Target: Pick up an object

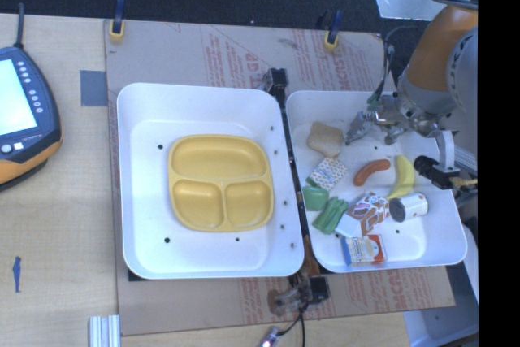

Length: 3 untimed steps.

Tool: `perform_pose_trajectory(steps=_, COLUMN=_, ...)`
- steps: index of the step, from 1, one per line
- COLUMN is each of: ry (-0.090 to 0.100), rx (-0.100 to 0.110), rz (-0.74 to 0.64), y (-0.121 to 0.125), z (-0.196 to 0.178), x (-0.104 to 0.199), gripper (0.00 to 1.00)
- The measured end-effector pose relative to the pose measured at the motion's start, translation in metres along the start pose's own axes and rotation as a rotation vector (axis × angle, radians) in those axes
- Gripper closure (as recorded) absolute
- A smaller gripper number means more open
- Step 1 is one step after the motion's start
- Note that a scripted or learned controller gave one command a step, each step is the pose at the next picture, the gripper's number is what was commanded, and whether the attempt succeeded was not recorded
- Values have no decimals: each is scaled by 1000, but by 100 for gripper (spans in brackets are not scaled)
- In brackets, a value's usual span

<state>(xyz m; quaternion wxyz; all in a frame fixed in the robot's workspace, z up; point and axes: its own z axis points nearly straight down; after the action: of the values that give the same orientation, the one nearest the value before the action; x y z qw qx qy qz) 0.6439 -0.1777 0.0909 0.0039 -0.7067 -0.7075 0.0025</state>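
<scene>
Gripper (367,128) fingers indistinct, arm (439,53) cropped

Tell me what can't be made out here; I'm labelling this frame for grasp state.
- Hand, camera view: too small and blurred to tell if it grips anything.
- Arm: cut off by the right edge.
- Carton print: too small to read.
- Right bin floor: partly hidden by the toy pile.
- Tablet: cut off at left.

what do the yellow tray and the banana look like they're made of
Tray: looks like moulded plastic, matte to satiny, one even yellow with rounded compartment walls and soft highlights. Banana: probably toy plastic or rubber, smooth and evenly yellow, without spots; too small to be sure.
</scene>
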Motion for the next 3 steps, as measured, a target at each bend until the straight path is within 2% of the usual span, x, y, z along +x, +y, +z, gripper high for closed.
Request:
perform_pose_trajectory(steps=1, ry=-2, rx=-4, rz=-4, y=-69, z=0, x=35, gripper=0)
perform_pose_trajectory(steps=2, ry=-3, rx=-6, rz=-5, y=-112, z=0, x=25, gripper=0)
perform_pose_trajectory(steps=3, ry=-5, rx=-4, rz=-10, y=-111, z=-10, x=24, gripper=100)
